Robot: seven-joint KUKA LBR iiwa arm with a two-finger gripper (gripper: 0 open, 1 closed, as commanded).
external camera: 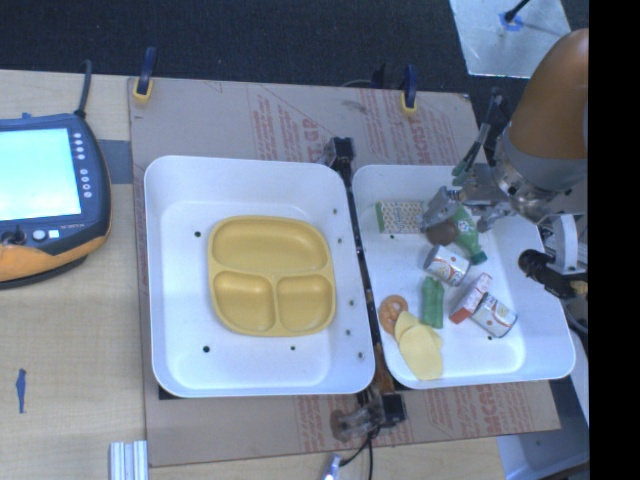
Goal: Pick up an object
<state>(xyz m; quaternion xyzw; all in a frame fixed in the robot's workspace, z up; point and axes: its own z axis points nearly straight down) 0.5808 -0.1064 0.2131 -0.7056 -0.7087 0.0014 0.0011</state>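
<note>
My gripper (455,211) is low over the upper part of the right bin (540,363), under the grey wrist and orange band. Right beneath it lie a brown lump (438,234) and a green packet (470,234), partly covered by it. Nearby in the same bin are a small silver can (446,265), a green bar (431,302), a red and white carton (482,308), a green patterned sachet (400,216), a brown pretzel ring (391,312) and two yellow chips (420,346).
The left bin (180,358) holds a yellow divided plate (270,273). A tablet controller (45,183) sits on the bench at far left. Clamps (144,76) and a black bracket (341,151) stand at the bins' back edge.
</note>
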